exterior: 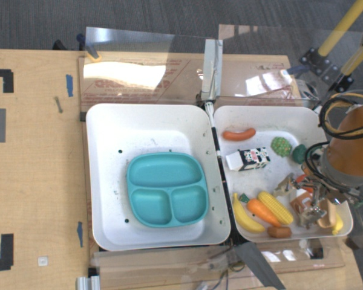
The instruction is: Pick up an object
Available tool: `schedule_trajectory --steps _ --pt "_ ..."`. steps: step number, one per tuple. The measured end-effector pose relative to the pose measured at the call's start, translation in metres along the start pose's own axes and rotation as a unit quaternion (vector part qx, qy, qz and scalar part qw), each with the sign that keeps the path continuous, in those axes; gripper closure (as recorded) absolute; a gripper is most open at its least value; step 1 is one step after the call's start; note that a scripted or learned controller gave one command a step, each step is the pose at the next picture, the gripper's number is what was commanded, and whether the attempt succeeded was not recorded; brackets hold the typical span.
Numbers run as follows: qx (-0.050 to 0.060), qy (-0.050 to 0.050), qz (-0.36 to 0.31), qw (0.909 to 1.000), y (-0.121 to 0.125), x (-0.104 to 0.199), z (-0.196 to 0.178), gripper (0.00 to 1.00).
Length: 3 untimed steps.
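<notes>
A: What did you have on the desk (36, 162) at that moment?

B: You had two white bins side by side. The left bin (103, 132) held a teal divided plate (167, 188) with three compartments, lying flat near the middle. The right bin (260, 122) carried all the toy food.

A: Where were the objects you could have picked?

B: Near the far wall of the right bin lay a sausage (239, 134). Just in front of it you had a small milk carton (248, 159) on its side, and to its right a green broccoli piece (282, 145). Along the near side, a banana (247, 215), a carrot (264, 210) and a corn cob (276, 206) lay close together, touching or nearly so, all slanted the same way. A small brown piece (279, 231) sat by the near rim, just below the carrot.

A: And the arm?

B: You saw the arm (351, 144) reaching in from the right, its orange band above the right bin's right edge. The gripper (314, 207) was low over the near right corner of that bin, among a clutter of small pieces next to the corn cob.

A: Was it clamped on anything?

B: You could not tell. The fingertips were lost in that clutter, so whether they were apart or together stayed unclear, and nothing showed plainly between them
</notes>
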<state>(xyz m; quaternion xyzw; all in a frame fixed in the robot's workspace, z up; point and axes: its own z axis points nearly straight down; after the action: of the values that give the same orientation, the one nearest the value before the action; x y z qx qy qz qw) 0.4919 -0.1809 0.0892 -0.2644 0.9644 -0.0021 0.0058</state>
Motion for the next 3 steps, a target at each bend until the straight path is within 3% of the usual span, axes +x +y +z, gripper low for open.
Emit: schedule_trajectory --steps 1,2,3 --pt "0.003 -0.005 -0.001 1.0000 -0.001 -0.005 -0.012 1.00" --pt "0.000 -0.001 0.039 0.9992 0.049 -0.059 -0.119 1.00" --pt "-0.003 0.002 -0.092 0.9958 0.037 -0.079 -0.002 1.00"
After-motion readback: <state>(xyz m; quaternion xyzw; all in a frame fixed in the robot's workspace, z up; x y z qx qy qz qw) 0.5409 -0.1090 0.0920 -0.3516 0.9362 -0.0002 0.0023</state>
